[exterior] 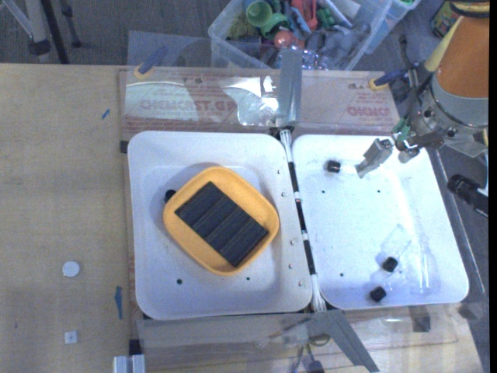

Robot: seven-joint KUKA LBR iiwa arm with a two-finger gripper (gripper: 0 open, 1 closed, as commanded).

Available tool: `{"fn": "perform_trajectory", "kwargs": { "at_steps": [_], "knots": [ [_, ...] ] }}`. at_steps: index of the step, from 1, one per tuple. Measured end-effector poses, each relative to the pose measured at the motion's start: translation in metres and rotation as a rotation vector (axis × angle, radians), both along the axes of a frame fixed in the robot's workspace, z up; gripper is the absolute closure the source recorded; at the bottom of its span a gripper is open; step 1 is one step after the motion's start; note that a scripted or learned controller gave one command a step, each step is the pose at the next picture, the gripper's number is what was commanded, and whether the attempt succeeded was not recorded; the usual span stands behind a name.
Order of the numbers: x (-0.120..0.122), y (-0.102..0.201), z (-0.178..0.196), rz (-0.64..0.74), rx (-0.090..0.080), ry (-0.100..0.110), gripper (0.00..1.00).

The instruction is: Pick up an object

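We were in the approach, nothing grasped yet! The gripper (371, 159) hung over the right bin (435, 231), upper right of frame; whether it stood wide or narrow, we couldn't tell. A small black piece (332, 165) lay just left of it. The yellow pad (220, 220) sat centre-left, well apart. Next, we reckoned, a drop onto that piece.

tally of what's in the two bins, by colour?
Yellow with a dark ribbed panel: 1, the pad in the left bin.
Small black pieces: 4, one at the pad's edge, three in the right bin at.
Total: 5
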State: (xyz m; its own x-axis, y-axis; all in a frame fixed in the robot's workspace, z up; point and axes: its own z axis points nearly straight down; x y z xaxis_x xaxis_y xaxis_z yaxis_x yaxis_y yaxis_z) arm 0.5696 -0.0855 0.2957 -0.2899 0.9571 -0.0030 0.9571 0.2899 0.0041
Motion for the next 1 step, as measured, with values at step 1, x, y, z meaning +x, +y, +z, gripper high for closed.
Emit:
{"fn": "perform_trajectory", "kwargs": {
  "at_steps": [1],
  "knots": [
    [0.0373,0.0091,-0.111,0.048,0.002,0.005,0.0]
  ]
}}
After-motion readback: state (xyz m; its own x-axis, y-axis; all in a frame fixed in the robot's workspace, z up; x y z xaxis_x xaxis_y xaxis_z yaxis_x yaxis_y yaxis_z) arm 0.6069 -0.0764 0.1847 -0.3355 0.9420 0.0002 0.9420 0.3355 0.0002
